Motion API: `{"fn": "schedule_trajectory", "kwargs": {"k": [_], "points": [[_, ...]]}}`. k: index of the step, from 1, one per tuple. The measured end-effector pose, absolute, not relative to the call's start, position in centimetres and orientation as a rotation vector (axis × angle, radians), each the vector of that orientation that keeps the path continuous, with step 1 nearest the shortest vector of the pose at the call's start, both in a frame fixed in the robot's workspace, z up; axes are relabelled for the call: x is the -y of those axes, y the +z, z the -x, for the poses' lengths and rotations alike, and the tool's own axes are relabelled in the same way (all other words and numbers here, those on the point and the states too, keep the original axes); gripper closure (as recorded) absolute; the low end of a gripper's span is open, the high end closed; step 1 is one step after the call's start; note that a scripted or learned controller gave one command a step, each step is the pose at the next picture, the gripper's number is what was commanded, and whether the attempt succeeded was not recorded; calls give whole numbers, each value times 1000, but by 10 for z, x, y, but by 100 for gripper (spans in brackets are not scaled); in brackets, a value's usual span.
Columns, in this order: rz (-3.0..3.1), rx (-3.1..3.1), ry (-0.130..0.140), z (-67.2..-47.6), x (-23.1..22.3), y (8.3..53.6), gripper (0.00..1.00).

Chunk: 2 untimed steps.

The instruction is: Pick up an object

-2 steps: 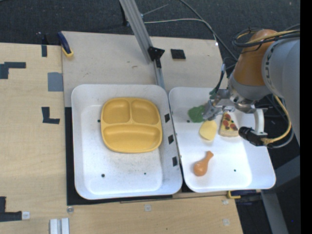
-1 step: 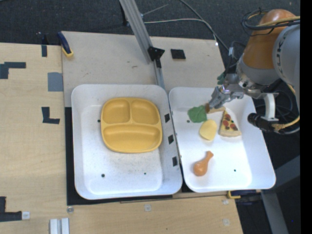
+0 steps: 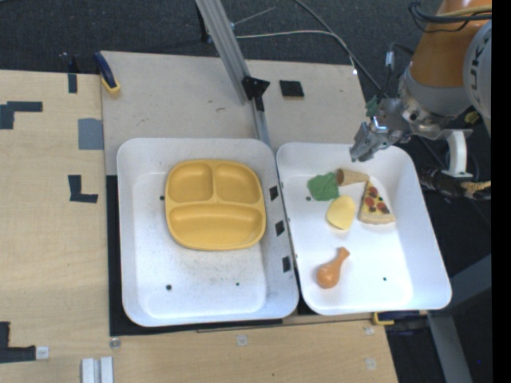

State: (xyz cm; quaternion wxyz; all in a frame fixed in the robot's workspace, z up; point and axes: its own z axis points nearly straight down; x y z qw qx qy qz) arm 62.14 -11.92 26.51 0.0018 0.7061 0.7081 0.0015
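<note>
The right bin [image 3: 399, 286] holds a green leafy toy [image 3: 323, 186], a small cone [image 3: 351, 176], a pale yellow piece [image 3: 342, 212], a pizza slice [image 3: 375, 203] and an orange drumstick [image 3: 332, 268]. My gripper [image 3: 362, 152] hangs over the bin's far edge, just above and behind the cone, apart from every object. Nothing shows between its fingers.
The left bin [image 3: 144, 238] carries a yellow divided plate [image 3: 215, 204]. A slanted metal bar [image 3: 227, 42] runs down to the bins' divider at the back. Cables trail across the dark floor behind. The orange and grey arm [image 3: 447, 46] fills the upper right corner.
</note>
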Motion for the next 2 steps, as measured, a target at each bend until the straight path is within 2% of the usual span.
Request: {"fn": "schedule_trajectory", "kwargs": {"k": [1,2], "points": [[-2216,-2229,-1,-617,57,259,100],[-2217,-2230,-2,-599,6,243,100]]}}
